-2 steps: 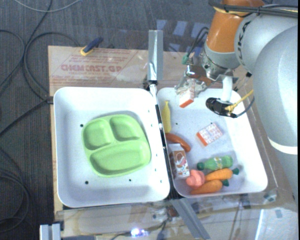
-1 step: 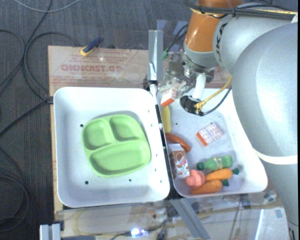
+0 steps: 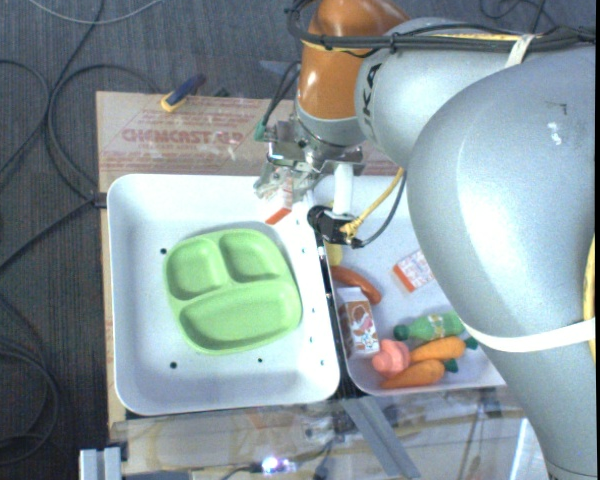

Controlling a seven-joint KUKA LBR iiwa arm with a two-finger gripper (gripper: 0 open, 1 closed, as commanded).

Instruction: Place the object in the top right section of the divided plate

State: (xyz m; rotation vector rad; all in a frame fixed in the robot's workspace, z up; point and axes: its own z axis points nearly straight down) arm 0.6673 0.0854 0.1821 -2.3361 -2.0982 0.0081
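Arm (image 3: 480,168): grey, bulky, entering from the right of the frame and covering most of the right half; orange band (image 3: 345,48) above the wrist at upper centre.

Gripper (image 3: 283,183): at upper centre of the frame, above the far edge of the left bin, just beyond the plate's upper right corner. Spread of the fingers cannot be told; the tips blur against the white bin wall.

Object (image 3: 278,215): a small orange-red piece directly below the gripper, at the bin's upper right, near the plate's upper right corner but outside the plate. Whether it is between the fingers or lying on the bin cannot be told.

Divided plate (image 3: 235,290): light green, three sections, lying in the middle of the left bin; two smaller sections toward the top of the frame, one large section toward the bottom.

Left bin (image 3: 140,348): shallow, white, centre-left of the frame.

Right bin (image 3: 420,383): white, lower centre-right, partly hidden under the arm. Contents: a sausage-like piece (image 3: 356,282), a small brown packet (image 3: 359,328), a pink item (image 3: 389,356), two carrots (image 3: 425,363), a green bottle (image 3: 432,326), a white and orange card (image 3: 414,270).

Cardboard sheet (image 3: 180,138): under the bins, red printing, upper left; a blue and yellow item (image 3: 183,92) on its far edge.

Cables (image 3: 40,148): dark, on the grey floor at left.
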